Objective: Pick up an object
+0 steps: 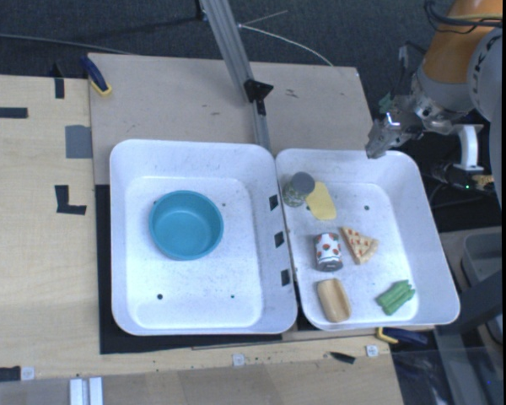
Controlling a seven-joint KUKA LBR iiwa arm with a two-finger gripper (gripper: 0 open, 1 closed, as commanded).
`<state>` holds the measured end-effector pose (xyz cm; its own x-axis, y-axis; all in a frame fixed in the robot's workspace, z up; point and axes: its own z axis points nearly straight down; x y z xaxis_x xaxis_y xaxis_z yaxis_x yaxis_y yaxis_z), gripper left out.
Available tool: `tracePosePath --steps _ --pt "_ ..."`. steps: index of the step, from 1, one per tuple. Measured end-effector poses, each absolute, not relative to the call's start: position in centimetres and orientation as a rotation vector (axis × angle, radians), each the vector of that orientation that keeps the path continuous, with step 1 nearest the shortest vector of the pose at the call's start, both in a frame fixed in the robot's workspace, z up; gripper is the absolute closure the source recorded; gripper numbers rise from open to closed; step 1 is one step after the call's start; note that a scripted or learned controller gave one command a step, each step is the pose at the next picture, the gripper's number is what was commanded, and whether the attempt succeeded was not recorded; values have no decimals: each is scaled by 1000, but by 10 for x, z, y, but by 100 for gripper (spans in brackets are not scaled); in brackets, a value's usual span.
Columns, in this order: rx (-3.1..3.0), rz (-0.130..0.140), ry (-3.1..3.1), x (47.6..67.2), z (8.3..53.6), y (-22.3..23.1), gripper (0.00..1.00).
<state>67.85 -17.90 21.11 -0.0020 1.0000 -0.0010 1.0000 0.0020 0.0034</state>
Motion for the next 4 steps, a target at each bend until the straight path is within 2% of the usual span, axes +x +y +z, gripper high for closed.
tracePosePath --steps 2,3,4 --pt "2219 -4 2227 652 200 -78 100" --pt "2216 -2 2231 651 198 -19 100" --pt "2216 -1 2231 634 210 39 100"
